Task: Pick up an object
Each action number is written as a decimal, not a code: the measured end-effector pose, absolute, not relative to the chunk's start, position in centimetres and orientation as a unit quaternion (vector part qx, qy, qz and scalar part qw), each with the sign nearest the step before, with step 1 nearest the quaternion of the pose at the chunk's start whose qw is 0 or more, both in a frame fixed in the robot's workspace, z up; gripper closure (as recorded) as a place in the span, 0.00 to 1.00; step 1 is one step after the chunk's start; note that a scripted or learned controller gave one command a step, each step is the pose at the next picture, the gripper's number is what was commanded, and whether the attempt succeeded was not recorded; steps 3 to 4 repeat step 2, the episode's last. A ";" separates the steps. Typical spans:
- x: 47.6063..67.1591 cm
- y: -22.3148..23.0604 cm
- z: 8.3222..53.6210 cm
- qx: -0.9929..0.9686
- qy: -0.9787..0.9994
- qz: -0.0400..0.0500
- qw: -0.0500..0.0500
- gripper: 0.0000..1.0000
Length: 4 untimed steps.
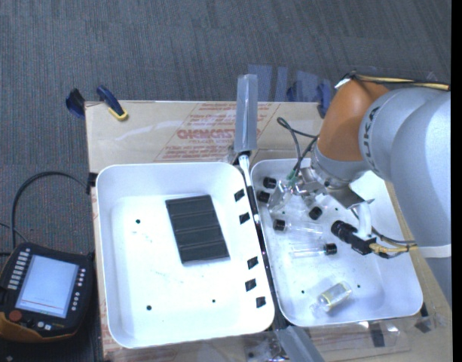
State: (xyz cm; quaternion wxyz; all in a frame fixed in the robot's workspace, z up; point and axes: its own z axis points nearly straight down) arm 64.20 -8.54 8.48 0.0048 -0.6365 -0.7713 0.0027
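End effector (297,189) tips too small/blurred; arm (411,157) cut off at right.

Red print runs across the cardboard sheet (208,130) behind the bins, upper middle of the frame, but its letters are too blurred to read. No other text is legible.
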 end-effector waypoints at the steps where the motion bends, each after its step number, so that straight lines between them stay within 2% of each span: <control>1: 64.0 -8.8 9.1 -0.637 -0.771 0.008 0.008 1.00; 2: 63.8 -8.8 24.3 -0.663 -0.748 0.000 0.000 1.00; 4: 63.8 -8.8 24.3 -0.663 -0.748 0.000 0.000 1.00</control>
